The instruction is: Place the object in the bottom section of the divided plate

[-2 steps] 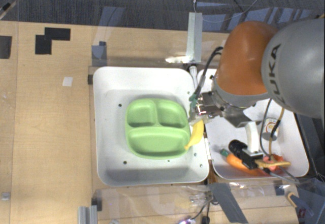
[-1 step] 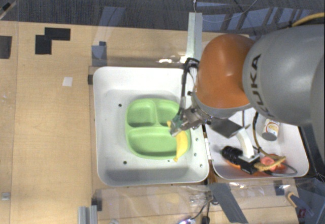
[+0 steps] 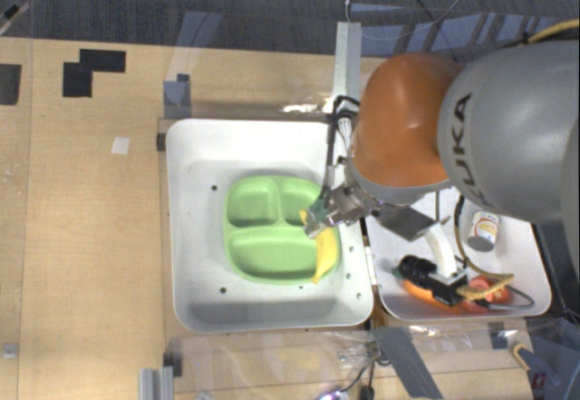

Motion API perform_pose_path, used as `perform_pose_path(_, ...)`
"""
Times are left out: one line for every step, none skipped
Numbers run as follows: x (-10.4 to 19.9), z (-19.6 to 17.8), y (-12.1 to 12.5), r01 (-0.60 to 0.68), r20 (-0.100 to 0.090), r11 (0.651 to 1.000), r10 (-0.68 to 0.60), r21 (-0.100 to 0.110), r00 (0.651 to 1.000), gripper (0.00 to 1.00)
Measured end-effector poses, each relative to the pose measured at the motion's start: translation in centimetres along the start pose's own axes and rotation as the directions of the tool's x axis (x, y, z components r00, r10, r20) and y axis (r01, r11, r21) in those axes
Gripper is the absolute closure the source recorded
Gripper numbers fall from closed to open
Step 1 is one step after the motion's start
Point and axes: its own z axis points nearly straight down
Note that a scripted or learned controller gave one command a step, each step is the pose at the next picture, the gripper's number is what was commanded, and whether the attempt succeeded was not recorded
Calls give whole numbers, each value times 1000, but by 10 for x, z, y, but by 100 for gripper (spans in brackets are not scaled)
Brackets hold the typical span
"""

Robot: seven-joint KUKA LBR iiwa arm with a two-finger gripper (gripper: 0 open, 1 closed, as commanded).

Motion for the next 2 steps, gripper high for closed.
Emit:
perform_pose_path(31,0,12,443,-3,897,-443,4,897,100)
perform_pose_path(31,0,12,442,-3,897,-442,4,897,0)
